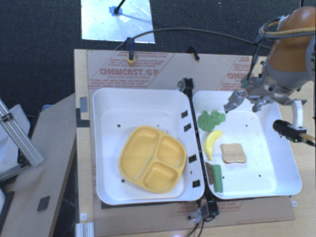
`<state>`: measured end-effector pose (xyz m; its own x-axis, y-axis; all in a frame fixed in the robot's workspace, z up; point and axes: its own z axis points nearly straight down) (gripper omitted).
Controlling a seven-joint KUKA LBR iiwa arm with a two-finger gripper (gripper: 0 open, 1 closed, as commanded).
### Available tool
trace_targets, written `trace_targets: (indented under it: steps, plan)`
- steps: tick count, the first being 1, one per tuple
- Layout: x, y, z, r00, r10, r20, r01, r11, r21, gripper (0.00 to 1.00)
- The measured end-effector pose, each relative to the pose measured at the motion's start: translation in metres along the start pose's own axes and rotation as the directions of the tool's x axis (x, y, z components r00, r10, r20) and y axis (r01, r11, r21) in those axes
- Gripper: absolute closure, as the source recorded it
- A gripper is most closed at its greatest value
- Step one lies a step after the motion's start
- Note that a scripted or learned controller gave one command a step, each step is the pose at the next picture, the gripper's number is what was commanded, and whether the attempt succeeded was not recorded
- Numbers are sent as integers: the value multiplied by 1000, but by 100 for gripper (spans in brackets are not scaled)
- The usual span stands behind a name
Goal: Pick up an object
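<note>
**Ana:** Camera view, then. What does it give on the two-finger gripper (pixel 245 100)?

**Ben:** It hangs over the far edge of the right-hand shallow white bin (pixel 276 179), beneath the arm's orange band. Two grey fingers (pixel 232 102) splay downward with a clear gap between them, so they stand wide, and nothing sits in that gap.

**Ana:** And the things it could pick?

**Ben:** All lie in that same bin. Nearest the fingers, just below and to the left of the left-hand one, is a green leafy plastic toy vegetable (pixel 211 119). Further toward the near edge comes a yellow curved plastic banana (pixel 212 142), touching or almost touching the vegetable. Beside the banana, nearly straight under the fingers, lies a tan square slice of toy bread (pixel 233 153). Farthest from them, by the divider, is a narrow green and brown strip (pixel 216 177); its make is hard to tell.

**Ana:** The other bin?

**Ben:** Well to the left of the fingers, holding a yellow three-compartment plastic tray (pixel 153 158).

**Ana:** What could go wrong?

**Ben:** Probably the crowding. The vegetable and banana sit close to the bin wall and each other, so a descending finger could land on top of one or nudge both. The bread is flat, and fingers closing on it may slide over and come up bare.
</note>
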<state>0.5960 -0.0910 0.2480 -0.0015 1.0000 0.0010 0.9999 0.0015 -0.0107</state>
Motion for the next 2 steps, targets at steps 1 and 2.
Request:
trace_targets:
  steps: [1, 2]
  plan:
    - [0, 2, -7, 1000, -2, 1, 2, 1000, -13, 0]
    - [2, 10, 38, 1000, -1, 1, 1, 1000, -10, 0]
